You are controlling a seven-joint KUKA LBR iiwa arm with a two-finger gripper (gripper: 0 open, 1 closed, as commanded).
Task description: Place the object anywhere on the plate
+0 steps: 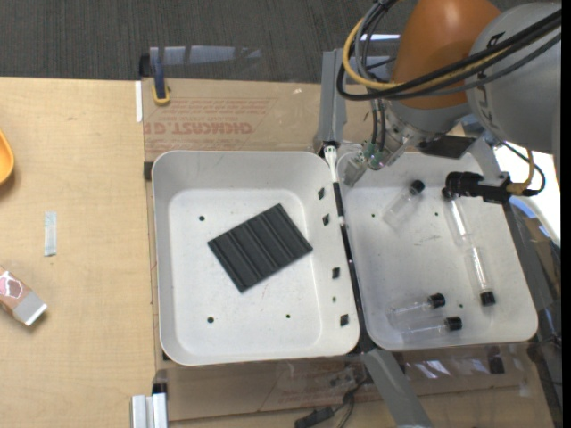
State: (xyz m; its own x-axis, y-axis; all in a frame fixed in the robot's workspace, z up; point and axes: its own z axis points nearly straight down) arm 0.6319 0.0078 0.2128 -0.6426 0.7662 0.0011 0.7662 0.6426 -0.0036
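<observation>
While the arm [446,52] hangs over the upper right of the frame, I cannot tell how its jaws are set. Clear tubes [470,252] lie in the right bin [526,319]. A dark plate [260,246] lies in the left bin [165,266].

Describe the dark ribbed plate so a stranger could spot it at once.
Look at the left bin of the two white bins. On its floor lies the dark ribbed plate, a flat charcoal rectangle turned at a slant. Unlike the clear black-capped tubes in the right bin, it is opaque and grooved.
</observation>
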